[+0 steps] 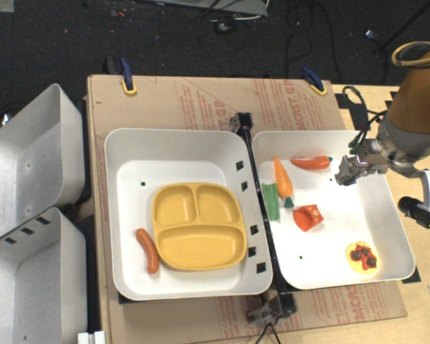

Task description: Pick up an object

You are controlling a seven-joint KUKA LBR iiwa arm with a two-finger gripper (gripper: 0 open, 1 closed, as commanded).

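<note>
White is the left bin (122, 192), and in it sits a yellow tray (199, 226) with a sausage (147, 250) just beside it on the left. In the right bin (387, 224) lie a carrot (283, 178), a green stick (271, 201), a red chunk (308, 216), a little pizza (362, 256) and a red pepper (310, 163). The gripper (346, 172) hangs near the pepper, and I cannot tell if it is open or holding anything.

You'll see the brown surface (186, 95) carrying two white bins: left bin (122, 192) at nine o'clock, right bin (394, 228) at three. Two blue clamps (127, 77) sit toward twelve; spare white bins (29, 156) lie far left.
</note>
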